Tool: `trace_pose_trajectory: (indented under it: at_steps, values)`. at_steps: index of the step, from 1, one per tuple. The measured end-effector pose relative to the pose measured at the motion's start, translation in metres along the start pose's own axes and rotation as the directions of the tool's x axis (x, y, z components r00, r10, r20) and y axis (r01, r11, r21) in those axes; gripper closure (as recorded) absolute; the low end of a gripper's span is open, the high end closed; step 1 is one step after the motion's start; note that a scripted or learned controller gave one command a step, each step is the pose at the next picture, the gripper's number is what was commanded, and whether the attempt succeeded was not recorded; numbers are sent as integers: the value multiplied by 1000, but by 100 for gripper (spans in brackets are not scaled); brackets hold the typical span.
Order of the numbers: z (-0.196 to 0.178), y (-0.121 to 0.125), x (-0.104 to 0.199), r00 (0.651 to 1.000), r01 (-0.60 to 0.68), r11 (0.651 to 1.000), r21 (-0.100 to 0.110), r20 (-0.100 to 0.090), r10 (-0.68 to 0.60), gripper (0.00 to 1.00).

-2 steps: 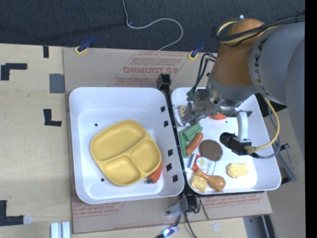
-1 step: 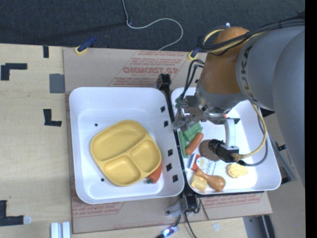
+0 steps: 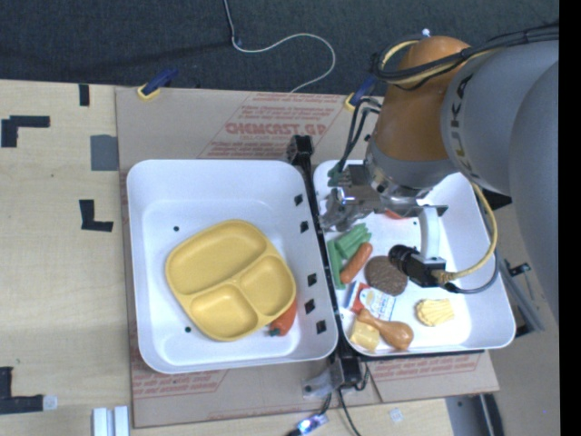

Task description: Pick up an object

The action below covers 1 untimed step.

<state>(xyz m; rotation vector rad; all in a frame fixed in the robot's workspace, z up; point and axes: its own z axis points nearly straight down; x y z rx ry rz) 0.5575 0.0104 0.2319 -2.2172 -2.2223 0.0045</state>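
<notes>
My pincer (image 3: 349, 209) hangs over the upper left of the right bin (image 3: 481, 334), just above the green bean pods (image 3: 348, 246); whether it is apart or together I cannot tell. Just below lie a hot dog (image 3: 355, 262), a dark brown patty (image 3: 386, 277) and a ridged yellow chip (image 3: 435, 312). They look like light, stiff, slick plastic toys, so I judge the hot dog is best pinched across its narrow middle.
</notes>
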Motion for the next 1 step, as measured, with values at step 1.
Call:
trace_pose_trajectory:
  at_steps: [1]
  values:
    - [0, 0, 6, 1000, 0, 1000, 1, 0, 0, 100]
